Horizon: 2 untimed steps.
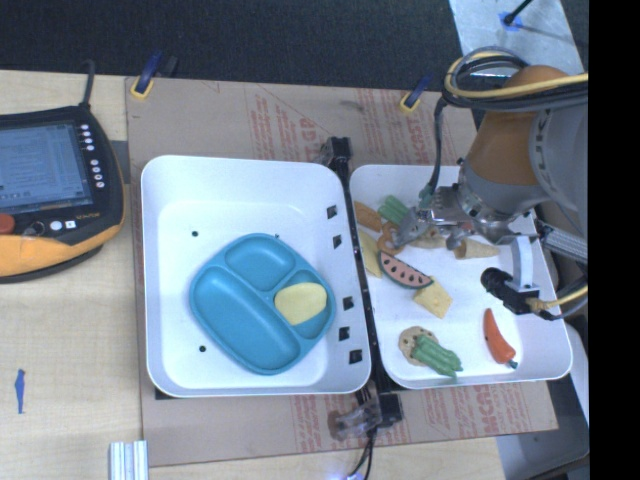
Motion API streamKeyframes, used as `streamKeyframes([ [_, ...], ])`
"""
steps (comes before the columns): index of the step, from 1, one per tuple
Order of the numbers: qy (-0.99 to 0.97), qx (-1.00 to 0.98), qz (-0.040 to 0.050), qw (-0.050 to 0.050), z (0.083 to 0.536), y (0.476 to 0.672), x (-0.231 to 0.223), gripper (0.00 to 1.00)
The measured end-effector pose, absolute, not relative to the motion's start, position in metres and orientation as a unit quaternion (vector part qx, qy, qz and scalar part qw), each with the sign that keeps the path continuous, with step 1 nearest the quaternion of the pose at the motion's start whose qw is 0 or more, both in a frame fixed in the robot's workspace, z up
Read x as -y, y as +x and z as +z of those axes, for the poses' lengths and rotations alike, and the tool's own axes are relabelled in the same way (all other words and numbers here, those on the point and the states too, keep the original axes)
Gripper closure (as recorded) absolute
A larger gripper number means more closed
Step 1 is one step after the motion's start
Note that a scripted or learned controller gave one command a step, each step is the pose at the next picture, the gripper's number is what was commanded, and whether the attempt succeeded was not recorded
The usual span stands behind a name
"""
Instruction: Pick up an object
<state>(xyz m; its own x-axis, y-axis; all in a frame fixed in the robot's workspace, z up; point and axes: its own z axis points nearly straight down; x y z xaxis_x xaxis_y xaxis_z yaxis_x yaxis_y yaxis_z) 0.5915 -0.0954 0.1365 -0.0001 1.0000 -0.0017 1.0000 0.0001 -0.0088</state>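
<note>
The metal two-finger gripper (425, 226), grip state unclear, is hovering at twelve o'clock of the red watermelon-slice toy (404, 270); crowded neighbours are risking a miss.

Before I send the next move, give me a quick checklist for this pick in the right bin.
1. Claw is over the right bin, near its upper left part: ok.
2. Something gripped between the fingers: cannot tell, the wrist hides them.
3. Pick targets lying apart: the watermelon slice, yellow cheese wedge and red chili each lie apart: ok.
4. Clutter under the claw: green and orange pieces crowd at its tip: not ok.
5. Left bin holds the blue divided plate with a yellow piece on it, away from the arm: ok.
</note>
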Motion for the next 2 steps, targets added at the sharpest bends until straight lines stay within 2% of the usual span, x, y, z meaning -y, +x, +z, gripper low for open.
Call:
streamKeyframes([
  [1, -0.707, 0.708, 0.0023, 0.002, 0.091, 0.518, 0.105, 0.0],
  [2, -0.705, 0.71, 0.0002, 0.0, 0.092, 0.548, 0.096, 0.0],
])
